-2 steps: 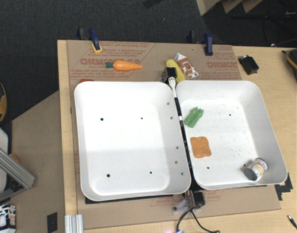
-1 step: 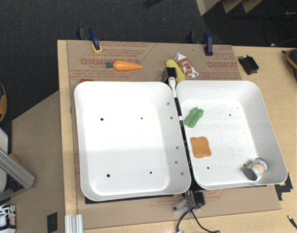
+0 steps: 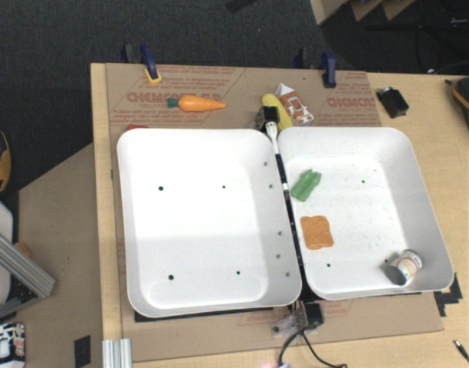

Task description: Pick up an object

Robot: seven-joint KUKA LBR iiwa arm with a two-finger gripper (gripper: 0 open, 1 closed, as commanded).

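A plastic orange carrot (image 3: pixel 198 104) lies on the brown cardboard sheet (image 3: pixel 242 98), upper centre, beyond the bins.

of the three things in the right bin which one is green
The green piece near the right bin's upper left, by the divider. The flat piece is orange; the small can is grey.

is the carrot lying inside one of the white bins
No, the carrot lies on the cardboard behind the left bin, outside both bins.

You've got green leafy toy (image 3: pixel 306 185), orange flat slab (image 3: pixel 317 232), small metal can (image 3: pixel 404 267) in right white bin (image 3: pixel 418 176); plastic carrot (image 3: pixel 196 104) behind left white bin (image 3: pixel 135 205).
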